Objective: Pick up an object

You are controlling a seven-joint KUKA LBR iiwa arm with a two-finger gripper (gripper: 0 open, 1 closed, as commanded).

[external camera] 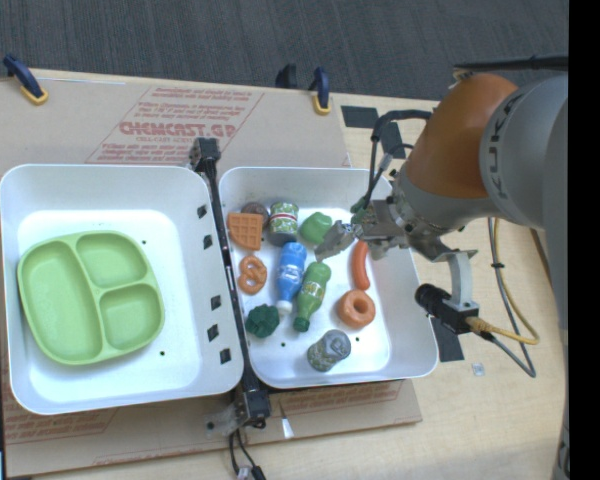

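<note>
The arm (480, 158) is reaching in from the right, its orange band sitting over the right bin's (405, 353) far corner, and the claw (346, 234) is hanging low over that bin's upper middle. Whether the claw is apart or together, I cannot tell from up here; the metal parts are bunching together and hiding the tips.

Taking the blue bottle (291, 271) as the landmark: it is lying near the middle of the right bin. Just right of it the green bottle (311, 295) is lying at a slant, nearly touching. Above and right of the blue bottle, the green pepper (316, 229) is sitting right beside the claw, so close they may be touching, though nothing is showing clearly between the fingers. Straight above the blue bottle the small tin (283, 221) is resting, and up-left the waffle (245, 230) is lying flat. Left of the blue bottle, the pretzel (251, 274); below-left, the broccoli (262, 320). Further right, past the green bottle, the orange sausage (360, 264) is standing over the donut (356, 309). Below the blue bottle, the grey can (328, 351) is lying near the bin's front wall.

Well to the left of the blue bottle, the left bin (20, 193) is carrying the green divided plate (90, 295). Both bins are sitting on cardboard (180, 118) on the surface.
</note>
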